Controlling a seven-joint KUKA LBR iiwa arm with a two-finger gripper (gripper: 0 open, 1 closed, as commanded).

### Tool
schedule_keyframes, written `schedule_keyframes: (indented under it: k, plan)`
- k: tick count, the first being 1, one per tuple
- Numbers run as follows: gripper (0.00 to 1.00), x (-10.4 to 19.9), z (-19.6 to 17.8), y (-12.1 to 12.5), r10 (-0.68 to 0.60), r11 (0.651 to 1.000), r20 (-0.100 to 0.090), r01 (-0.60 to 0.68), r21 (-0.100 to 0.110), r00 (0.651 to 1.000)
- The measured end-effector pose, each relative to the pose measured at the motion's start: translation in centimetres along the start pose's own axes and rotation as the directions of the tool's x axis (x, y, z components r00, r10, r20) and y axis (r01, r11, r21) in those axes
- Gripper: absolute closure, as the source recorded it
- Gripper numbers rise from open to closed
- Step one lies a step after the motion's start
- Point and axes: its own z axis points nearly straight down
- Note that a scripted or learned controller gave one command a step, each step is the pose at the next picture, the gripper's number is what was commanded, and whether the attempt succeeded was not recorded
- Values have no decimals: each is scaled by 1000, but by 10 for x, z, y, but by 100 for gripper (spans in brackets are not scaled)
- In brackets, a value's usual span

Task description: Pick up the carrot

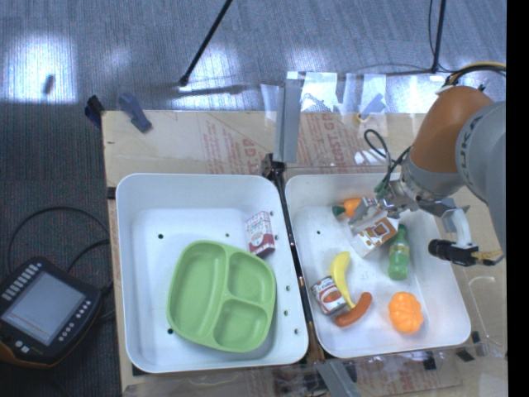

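Print is seen on the board (207, 143) behind the bins, faint red, mirrored/upside down, not readable. Labels w/ graphics are carried by the red carton (260, 233), can (329, 296) and box (376, 231), all too small/blurred to be read.

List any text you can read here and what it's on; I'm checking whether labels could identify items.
Nothing reads clearly.
Red printing on the taped bench board: mirrored or upside down, letters not legible.
Red-and-white carton in the left bin: label too blurred.
Can and brown-and-white box in the right bin: labels too small.
Handheld screen on the floor: unreadable.
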Motion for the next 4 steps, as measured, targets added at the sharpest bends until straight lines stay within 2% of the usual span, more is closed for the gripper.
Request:
schedule_keyframes:
  k: [1,2,3,4]
  plan:
    - [0,40,0,6,611,791,1,-611,2,791]
    - [0,28,-57,3,836,549,1,-836,1,549]
    - [0,66,1,-3,615,788,1,-615,4,788]
    - [0,34,0,-6,715,699,0,-715,0,699]
